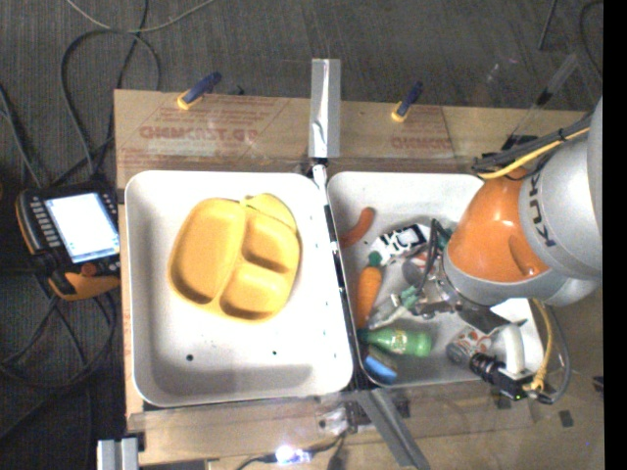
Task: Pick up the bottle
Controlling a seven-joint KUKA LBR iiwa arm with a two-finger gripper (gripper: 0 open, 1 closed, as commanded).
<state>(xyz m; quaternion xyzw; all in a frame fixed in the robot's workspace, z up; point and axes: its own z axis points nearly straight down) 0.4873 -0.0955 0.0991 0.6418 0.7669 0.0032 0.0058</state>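
The bottle [400, 341] is green and lies on its side near the front edge of the right bin [411, 186]. My gripper [413, 297] hangs low over the middle of that bin, just behind the bottle and slightly to its right. The orange wrist band and grey arm cover the bin's right half. Nothing shows between gripper and bottle, and the bottle rests on the bin floor.
An orange carrot [367, 292], a reddish sausage [358, 225], a black and white item [402, 238] and a blue piece [380, 367] share the right bin. The left bin [157, 360] holds a yellow divided plate [238, 258]. A metal post [324, 106] stands behind the bins.
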